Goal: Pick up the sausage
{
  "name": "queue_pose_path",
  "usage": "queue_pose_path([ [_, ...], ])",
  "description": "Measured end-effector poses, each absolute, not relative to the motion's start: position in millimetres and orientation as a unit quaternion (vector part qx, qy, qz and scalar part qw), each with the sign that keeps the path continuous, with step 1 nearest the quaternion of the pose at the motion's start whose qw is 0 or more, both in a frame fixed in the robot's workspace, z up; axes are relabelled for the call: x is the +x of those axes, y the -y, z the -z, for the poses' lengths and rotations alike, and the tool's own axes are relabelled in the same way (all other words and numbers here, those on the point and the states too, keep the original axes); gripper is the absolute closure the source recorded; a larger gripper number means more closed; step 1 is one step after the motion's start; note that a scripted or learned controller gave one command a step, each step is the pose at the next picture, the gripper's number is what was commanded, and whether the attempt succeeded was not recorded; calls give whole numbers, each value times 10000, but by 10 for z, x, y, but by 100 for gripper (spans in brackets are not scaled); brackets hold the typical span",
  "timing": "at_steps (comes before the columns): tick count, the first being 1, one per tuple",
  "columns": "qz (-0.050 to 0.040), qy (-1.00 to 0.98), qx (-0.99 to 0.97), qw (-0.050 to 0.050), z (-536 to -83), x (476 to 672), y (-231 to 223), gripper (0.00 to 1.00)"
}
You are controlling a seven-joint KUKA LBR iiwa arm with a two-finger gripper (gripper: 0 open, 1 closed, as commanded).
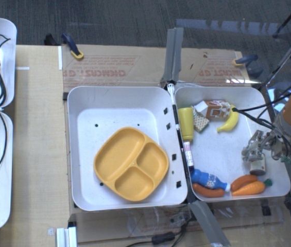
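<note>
Sausage (208, 191) on right bin (222, 143) floor at near edge, under blue bottle (207, 179), beside carrot (248, 188) | gripper (253, 153) hovers apart, farther right, above carrot | finger opening: cannot tell, nothing visibly held

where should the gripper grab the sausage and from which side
Probably the sausage's mid-length, from above, fingers closing across its short width. It lies flat along the right bin's front wall with the blue bottle tight behind it, so a sideways approach is blocked. The gripper hangs above the carrot.
</note>
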State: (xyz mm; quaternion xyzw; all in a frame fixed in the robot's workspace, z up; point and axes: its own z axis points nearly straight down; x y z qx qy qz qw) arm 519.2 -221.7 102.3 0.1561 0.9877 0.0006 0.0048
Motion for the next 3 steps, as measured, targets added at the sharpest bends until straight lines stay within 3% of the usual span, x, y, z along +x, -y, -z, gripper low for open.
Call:
queue_pose_path([
  [1,-6,-9878,1557,46,-1022,5192,2216,0],
  [2,-5,-9824,1870,4,-914,4860,1560,0],
  [3,-3,-9810,1941,16,-1395,5031,1268,0],
])
